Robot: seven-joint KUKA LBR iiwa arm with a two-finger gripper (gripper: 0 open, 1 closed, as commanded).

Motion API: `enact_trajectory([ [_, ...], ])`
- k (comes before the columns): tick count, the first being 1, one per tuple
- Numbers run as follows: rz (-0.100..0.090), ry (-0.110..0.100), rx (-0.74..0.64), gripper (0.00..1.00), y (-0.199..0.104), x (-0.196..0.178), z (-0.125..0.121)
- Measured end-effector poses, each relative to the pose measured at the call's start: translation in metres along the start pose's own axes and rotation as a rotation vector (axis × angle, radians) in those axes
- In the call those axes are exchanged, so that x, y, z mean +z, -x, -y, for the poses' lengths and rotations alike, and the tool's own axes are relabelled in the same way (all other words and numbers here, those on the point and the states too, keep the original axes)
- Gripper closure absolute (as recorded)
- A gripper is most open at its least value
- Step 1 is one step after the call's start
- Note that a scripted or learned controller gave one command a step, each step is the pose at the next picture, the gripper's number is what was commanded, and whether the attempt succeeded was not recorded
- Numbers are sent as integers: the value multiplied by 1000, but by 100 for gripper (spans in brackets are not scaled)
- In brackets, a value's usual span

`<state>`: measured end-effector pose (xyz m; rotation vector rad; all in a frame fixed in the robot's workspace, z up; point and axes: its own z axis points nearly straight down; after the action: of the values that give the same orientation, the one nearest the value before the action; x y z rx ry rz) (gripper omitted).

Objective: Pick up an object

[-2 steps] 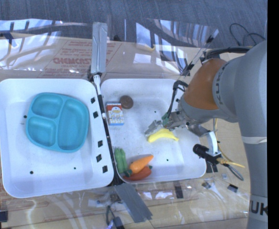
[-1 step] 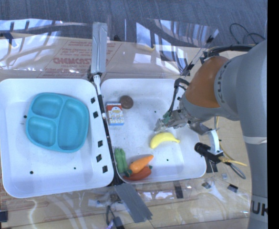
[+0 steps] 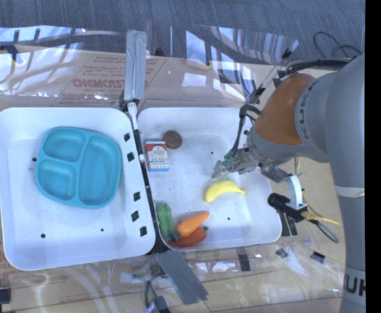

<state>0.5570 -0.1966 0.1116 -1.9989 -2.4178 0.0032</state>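
Carrot [image 3: 193, 223] lies below banana [image 3: 224, 190], whose long axis runs left-right

The bench [image 3: 79, 83] bears two white bins [image 3: 21, 240] side by side.

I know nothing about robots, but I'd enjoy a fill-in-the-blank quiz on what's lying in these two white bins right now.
1. The blue divided plastic plate lies in the ____ bin of the two.
2. The grey arm's gripper hangs just above the ____ toy banana.
3. The orange toy carrot lies at the right bin's ____ edge, beside a green toy vegetable.
4. The small round ____ disc sits next to the little printed box.

Missing words: left; yellow; front; brown
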Motion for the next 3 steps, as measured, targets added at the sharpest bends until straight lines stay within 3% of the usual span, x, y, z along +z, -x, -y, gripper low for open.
enact_trajectory([
  [1, 0, 0, 0, 0, 0, 0, 0],
  [2, 0, 1, 45, 0, -46, 20, 26],
  [3, 2, 4, 110, 0, -34, 19, 75],
])
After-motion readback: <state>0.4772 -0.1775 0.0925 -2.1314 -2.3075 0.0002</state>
